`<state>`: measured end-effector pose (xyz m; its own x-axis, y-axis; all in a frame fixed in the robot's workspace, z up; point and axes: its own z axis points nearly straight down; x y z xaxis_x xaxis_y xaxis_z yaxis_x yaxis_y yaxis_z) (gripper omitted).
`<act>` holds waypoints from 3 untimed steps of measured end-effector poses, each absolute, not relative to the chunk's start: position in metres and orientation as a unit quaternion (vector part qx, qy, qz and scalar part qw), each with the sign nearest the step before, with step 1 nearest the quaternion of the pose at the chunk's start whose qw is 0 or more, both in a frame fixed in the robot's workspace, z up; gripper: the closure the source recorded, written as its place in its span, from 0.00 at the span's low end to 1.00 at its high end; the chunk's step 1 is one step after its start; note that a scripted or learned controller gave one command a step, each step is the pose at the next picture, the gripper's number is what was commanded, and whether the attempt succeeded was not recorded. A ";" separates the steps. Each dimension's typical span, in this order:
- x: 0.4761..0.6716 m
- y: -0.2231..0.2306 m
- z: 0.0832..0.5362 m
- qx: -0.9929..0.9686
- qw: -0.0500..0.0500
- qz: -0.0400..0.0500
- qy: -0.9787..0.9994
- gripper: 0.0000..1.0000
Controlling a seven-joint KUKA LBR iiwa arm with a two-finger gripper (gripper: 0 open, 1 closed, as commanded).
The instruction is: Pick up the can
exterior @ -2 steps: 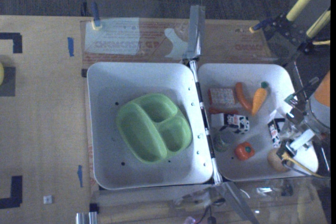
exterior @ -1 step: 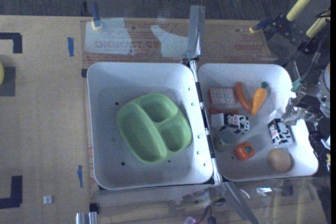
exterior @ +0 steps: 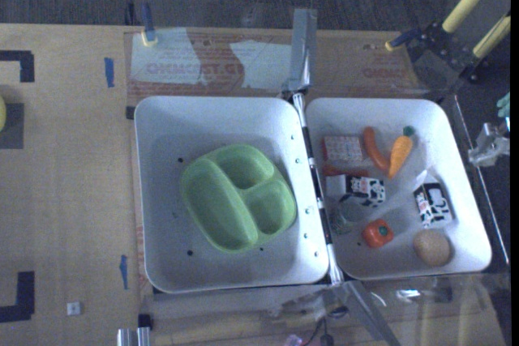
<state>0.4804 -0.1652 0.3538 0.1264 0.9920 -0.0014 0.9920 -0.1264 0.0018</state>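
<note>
Two white bins on a counter [exterior: 65, 174], seen from above.
A greyish can [exterior: 350, 215] seems to lie in the right bin [exterior: 462, 174], left of a tomato [exterior: 378, 233]. The hand [exterior: 486, 145] sits at that bin's right rim; I cannot tell its grip state.

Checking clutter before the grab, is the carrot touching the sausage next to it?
Cannot tell. In the camera view the carrot sits right against the sausage, with no plain gap or contact.
</note>
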 end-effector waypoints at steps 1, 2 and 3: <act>0.526 -0.091 0.436 0.690 0.001 0.000 0.723 1.00; 0.666 -0.065 0.427 0.696 0.002 0.000 0.718 1.00; 0.667 -0.019 0.436 0.779 0.002 0.001 0.628 1.00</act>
